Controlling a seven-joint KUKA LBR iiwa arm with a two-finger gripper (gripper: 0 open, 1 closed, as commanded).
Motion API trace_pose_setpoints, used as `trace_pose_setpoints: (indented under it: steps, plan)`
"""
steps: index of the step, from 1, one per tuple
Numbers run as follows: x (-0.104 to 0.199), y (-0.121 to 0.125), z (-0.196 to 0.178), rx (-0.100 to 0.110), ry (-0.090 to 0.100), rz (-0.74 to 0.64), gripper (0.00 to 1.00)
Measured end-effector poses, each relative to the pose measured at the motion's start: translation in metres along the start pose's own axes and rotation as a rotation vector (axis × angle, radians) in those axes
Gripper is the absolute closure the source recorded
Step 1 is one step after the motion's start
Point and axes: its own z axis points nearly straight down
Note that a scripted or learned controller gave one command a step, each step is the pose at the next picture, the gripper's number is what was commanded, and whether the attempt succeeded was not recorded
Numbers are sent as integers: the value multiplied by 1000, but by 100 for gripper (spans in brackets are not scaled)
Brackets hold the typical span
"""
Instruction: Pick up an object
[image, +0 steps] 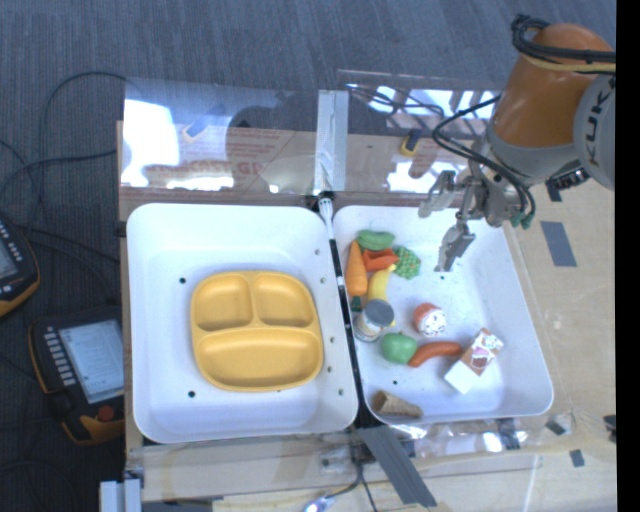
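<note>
You see the pincer (455, 240) open, holding nothing — it hangs over the right bin (520, 330), just beside the broccoli (407, 262).

The arm (560, 90) is cut off by the frame's upper right edge. Among the toys piled near the right bin's (525, 300) left wall, a small grey-topped item (377, 318), perhaps a can, is too small to tell.

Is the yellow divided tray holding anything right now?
Empty: all three compartments of the yellow tray show bare plastic; the toys lie in the right bin.
</note>
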Motion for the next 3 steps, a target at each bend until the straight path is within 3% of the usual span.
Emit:
trace_pose_setpoints:
  steps: [1,2,3]
  plan:
    - [107,14,102,0,4,54,0]
    - [100,36,124,3,-5,100,0]
    - [144,29,123,3,-16,54,0]
